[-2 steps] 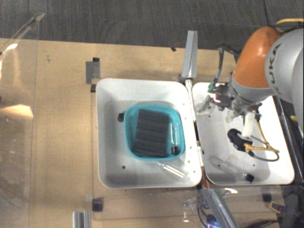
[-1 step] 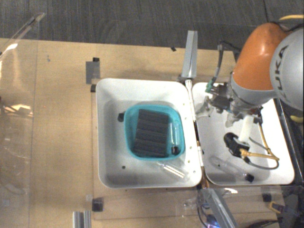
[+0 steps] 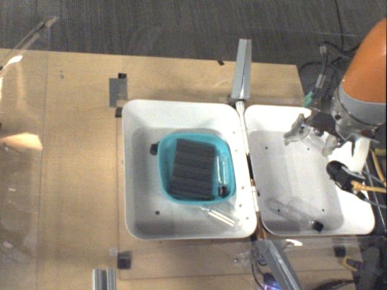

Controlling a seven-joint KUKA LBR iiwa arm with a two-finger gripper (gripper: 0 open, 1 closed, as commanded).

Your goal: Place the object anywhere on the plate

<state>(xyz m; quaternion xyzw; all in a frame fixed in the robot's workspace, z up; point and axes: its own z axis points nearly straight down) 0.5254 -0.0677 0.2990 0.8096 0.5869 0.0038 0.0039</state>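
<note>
Dark ridged object (image 3: 193, 170) fills the teal plate (image 3: 164, 168), touching its rim

Wooden bench (image 3: 66, 186) under two white bins (image 3: 136, 162).

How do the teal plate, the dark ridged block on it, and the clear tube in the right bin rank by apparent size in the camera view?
1. teal plate
2. dark ridged block
3. clear tube, thinnest and faint

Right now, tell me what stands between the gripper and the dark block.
Only the bins' meeting rims. The gripper is over the right bin; the dark block lies on the teal plate in the left bin. A clear tube lies nearer the front, aside.
</note>
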